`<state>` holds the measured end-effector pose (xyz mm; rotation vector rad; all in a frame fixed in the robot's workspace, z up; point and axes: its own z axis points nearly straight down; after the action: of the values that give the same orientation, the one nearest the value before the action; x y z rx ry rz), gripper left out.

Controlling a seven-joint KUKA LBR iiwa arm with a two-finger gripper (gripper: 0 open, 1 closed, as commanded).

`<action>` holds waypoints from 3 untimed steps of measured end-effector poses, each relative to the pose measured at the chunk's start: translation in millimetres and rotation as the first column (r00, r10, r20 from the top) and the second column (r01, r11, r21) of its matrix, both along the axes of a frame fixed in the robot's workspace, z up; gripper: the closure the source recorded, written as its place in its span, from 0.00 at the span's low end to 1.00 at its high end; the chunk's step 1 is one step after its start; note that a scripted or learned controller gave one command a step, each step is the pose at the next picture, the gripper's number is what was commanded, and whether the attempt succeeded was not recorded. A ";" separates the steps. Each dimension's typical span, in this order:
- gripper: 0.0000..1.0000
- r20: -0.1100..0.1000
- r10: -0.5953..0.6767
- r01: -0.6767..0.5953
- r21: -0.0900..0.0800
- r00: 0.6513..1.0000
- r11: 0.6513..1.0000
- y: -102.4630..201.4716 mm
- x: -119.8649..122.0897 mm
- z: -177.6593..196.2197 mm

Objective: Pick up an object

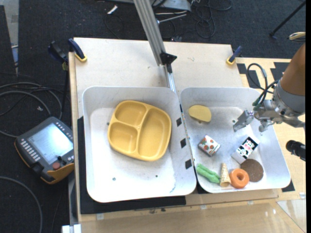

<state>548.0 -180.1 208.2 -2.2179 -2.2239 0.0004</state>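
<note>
Gripper [252, 121] spread open above the right bin [221, 98], grasping nothing.

Just below its fingers lies a small white carton with black cow patches [245, 148], tilted on the bin floor; a brown cookie [252, 169] and an orange ring [239, 177] sit beyond it, near the front wall.

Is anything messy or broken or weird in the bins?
Nothing looks broken or spilled. The yellow divided plate sits a bit crooked in the left bin. In the right bin, the toys lie scattered loosely, and the ice cream cone is tipped on its side between the green bean pod and the orange donut.
</note>
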 end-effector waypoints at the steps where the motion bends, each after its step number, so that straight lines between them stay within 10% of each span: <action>1: 0.00 0.001 -0.002 0.002 0.000 1.000 1.000 0.0 0.2 0.1; 3: 0.00 0.009 -0.003 0.003 -0.005 1.000 1.000 -2.2 5.5 -82.7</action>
<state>553.4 -182.3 125.4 -2.2278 -2.2280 -0.0031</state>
